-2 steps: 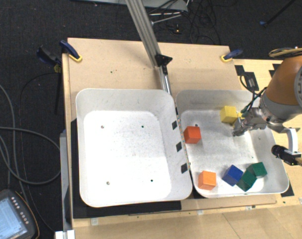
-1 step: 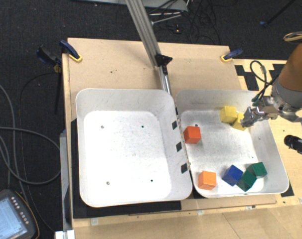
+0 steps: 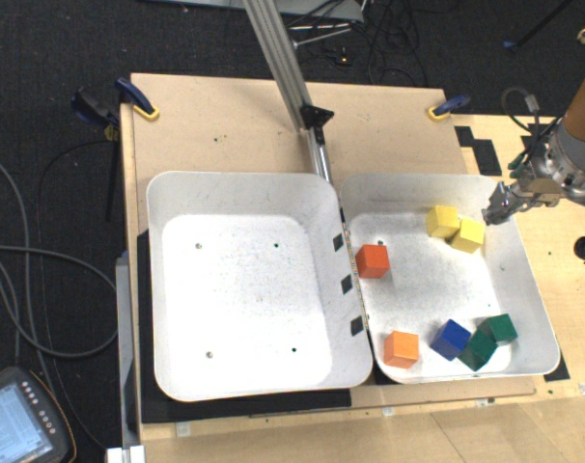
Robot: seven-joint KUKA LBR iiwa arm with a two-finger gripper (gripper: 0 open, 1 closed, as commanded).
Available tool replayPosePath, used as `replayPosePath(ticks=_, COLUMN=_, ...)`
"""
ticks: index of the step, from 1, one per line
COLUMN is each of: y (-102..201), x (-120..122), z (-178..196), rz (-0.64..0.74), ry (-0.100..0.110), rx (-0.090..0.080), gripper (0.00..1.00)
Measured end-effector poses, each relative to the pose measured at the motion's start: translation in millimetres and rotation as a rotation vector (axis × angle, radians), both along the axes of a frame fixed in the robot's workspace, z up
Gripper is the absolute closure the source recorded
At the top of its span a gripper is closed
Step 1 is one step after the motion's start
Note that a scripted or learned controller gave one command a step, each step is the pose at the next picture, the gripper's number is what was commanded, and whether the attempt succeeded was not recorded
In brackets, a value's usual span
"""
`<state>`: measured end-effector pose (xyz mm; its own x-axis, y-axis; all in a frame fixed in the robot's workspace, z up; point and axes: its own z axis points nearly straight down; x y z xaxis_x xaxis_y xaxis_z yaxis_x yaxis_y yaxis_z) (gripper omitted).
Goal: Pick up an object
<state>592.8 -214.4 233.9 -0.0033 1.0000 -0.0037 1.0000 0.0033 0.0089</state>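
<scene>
over the right bin's [image 3: 524, 268] far right rim the gripper [image 3: 498, 207] is hovering, its state impossible to tell, while just beside it two touching yellow blocks [image 3: 455, 228] are sitting, probably light, rigid, best pinched across flat opposite faces.

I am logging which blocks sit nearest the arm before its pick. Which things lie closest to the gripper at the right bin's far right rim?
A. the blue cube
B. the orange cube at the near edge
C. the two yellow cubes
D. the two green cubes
C: the two yellow cubes lie just left of the gripper in the right white bin; the other blocks sit nearer the bin's front edge.
</scene>
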Motion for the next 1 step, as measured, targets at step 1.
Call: replayPosePath(ticks=1, y=0.1, x=0.8, z=0.9, rz=-0.001, ry=0.006, rx=0.002, gripper=1.0)
